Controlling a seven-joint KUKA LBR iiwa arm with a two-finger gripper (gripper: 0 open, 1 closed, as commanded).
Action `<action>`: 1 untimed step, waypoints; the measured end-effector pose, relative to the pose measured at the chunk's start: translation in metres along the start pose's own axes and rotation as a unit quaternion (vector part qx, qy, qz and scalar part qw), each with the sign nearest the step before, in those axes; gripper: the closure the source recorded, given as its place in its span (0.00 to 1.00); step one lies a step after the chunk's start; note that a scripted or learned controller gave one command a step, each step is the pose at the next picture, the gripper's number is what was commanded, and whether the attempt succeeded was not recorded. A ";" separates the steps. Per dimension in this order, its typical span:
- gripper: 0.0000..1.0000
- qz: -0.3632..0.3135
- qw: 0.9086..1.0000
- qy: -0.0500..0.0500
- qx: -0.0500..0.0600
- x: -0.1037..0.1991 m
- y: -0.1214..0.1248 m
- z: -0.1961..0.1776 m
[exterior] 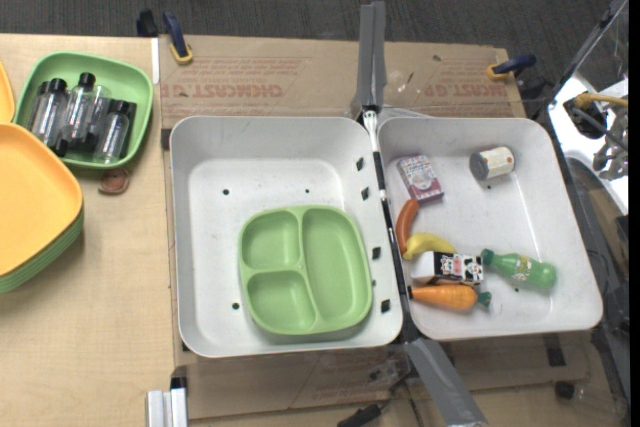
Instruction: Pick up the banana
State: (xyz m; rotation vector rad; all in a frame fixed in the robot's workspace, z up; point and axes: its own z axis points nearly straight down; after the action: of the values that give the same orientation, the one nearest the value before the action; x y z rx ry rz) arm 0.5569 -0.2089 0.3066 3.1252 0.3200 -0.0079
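Count: 2 white bins [190,245]; 1 green divided plate [305,270]; 1 banana [428,244]; 1 carrot [445,296]; 1 green bottle [520,270]; 4 vials [80,115].

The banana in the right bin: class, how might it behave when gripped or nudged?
The banana looks like a small, smooth toy, so probably light and somewhat slippery. Its curve suggests it would pivot rather than roll. Touching the sausage and milk carton, it would likely shove them.

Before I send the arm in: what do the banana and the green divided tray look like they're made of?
The banana looks like a moulded plastic toy: flat, even yellow with no spots or stem detail, though the view is too coarse to be sure. The green divided tray looks like hard plastic with a smooth matte finish: uniform pale green, rounded moulded rims, soft highlights.
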 end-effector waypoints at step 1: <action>1.00 0.000 1.000 -0.001 0.000 -0.009 0.012 0.000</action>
State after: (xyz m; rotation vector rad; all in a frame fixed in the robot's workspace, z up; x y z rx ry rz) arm 0.5505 -0.2220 0.3062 3.1260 0.3186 -0.0111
